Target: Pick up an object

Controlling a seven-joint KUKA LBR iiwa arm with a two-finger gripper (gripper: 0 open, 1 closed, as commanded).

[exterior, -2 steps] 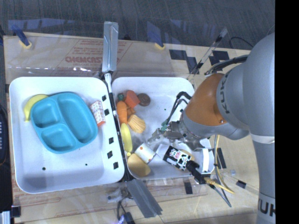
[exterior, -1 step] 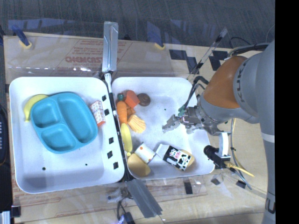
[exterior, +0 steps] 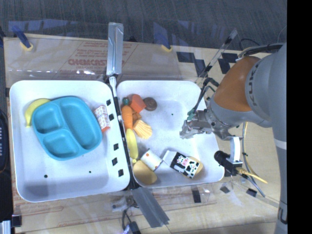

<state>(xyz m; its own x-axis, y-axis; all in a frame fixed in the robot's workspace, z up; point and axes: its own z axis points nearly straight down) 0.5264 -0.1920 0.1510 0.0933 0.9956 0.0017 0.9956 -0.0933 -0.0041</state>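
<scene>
Gripper low over the right bin; fingers' state unreadable.
Nearest, the cow-patterned box looks light and stiff: grip its long sides.

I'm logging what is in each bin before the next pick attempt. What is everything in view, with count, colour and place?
bins: 2, white, side by side on the bench
divided tray: 1, blue, left bin
banana: 1, yellow, left bin, partly under the tray's left edge
small packet: 1, red and white, left bin, right of the tray
carrot: 1, orange, right bin, near its left wall
toy food pieces: several, orange, brown and yellow, right bin, upper left
cow-print box: 1, black and white, right bin, near the front wall
cup: 1, white, right bin, left of the box
arm: 1, grey with orange band, reaching in from the right
gripper: 1, over the right bin's right side
</scene>
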